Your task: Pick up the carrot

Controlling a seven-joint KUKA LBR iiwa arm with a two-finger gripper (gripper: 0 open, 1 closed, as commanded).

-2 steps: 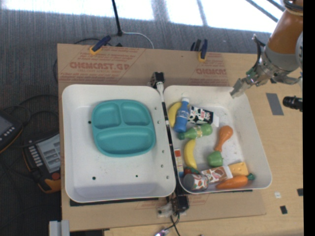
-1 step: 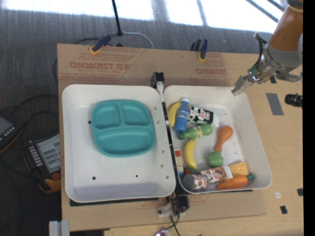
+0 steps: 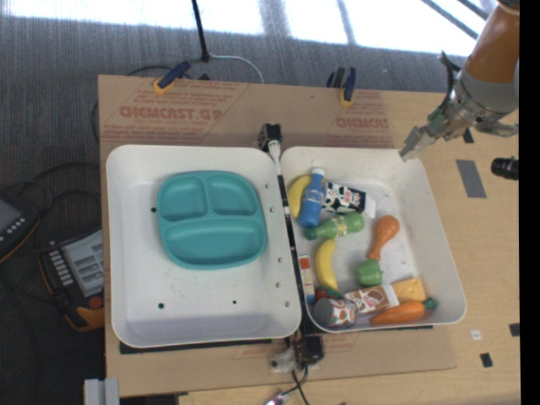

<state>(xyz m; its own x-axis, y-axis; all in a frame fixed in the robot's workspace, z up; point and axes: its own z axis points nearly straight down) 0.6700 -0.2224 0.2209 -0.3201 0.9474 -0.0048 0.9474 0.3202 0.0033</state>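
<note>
One carrot (image 3: 399,313) well apart from end effector (image 3: 411,147).

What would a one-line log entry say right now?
gripper: above right bin's far corner | carrot: lying at near edge, untouched | plate: left bin

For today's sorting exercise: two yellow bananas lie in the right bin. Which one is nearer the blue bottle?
The upper banana, touching the bottle on its left. The lower banana lies farther down, below the green item.
</note>
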